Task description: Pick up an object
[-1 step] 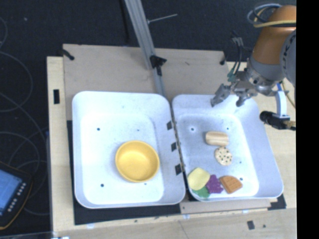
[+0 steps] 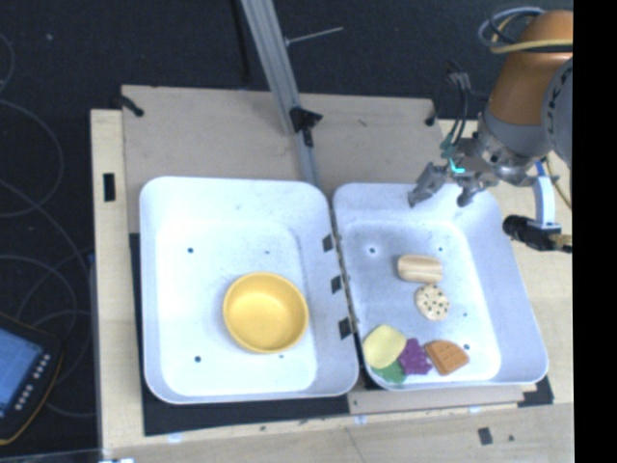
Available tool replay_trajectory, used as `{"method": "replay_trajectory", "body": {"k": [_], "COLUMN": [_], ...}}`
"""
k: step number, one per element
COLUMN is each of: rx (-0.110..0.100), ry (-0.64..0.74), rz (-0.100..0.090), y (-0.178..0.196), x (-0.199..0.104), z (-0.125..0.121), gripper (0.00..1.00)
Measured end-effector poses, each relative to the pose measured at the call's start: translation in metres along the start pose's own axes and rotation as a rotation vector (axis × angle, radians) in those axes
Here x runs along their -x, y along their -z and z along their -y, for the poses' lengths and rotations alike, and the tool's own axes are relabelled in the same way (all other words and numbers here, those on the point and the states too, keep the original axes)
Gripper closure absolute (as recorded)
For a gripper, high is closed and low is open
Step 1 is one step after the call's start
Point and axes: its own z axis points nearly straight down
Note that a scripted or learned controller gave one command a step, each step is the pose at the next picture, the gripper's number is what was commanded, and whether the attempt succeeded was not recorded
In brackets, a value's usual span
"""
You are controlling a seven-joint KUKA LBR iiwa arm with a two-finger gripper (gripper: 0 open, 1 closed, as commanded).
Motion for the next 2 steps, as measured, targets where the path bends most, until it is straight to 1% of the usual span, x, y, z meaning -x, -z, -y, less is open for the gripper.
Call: {"method": "replay_trajectory", "body": {"k": [1, 2], "rx": [-0.005, -0.004], "ry": [-0.003, -0.004], "rz": [-0.001, 0.000], "y": [-0.063, -0.113], "x": [0.000, 0.001], "z": [0.003, 0.004], "gripper": [0.00, 0.00]}}
